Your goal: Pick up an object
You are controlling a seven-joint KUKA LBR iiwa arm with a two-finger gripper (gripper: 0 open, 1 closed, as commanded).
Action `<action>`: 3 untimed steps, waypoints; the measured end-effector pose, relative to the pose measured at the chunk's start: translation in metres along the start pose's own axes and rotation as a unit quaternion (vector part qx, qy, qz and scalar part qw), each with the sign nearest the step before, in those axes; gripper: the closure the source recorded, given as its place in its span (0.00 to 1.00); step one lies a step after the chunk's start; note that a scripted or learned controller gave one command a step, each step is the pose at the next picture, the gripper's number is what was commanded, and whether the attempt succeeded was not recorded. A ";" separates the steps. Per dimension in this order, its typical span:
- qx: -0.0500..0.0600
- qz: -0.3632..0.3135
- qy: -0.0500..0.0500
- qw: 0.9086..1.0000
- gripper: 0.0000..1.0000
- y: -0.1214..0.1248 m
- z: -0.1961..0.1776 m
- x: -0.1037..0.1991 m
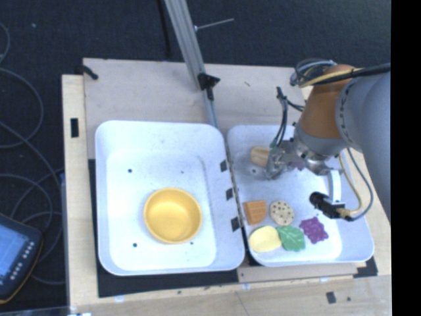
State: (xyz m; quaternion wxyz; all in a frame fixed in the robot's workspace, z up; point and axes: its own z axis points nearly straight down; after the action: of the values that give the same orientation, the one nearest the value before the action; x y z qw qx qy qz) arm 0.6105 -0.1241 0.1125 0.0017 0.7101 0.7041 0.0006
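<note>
My gripper (pixel 273 166) is low in the right white bin (pixel 352 245), beside the small tan wooden block (pixel 260 155); I cannot tell its state. Risk: an off-centre approach pushes the block toward the bin's far wall instead of gripping it.

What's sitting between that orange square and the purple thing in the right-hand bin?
In the camera view, a round speckled cookie lies between the orange square and the purple piece, with a green piece just below that line.
</note>
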 end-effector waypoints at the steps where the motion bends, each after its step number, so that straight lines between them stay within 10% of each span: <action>1: -0.002 -0.006 0.000 1.000 1.00 0.010 -0.060 0.003; 3: 0.002 -0.007 0.001 1.000 1.00 -0.008 -0.109 0.047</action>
State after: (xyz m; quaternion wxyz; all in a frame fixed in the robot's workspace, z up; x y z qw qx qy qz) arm 0.6021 -0.0771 0.2210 0.0002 0.7054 0.7088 -0.0001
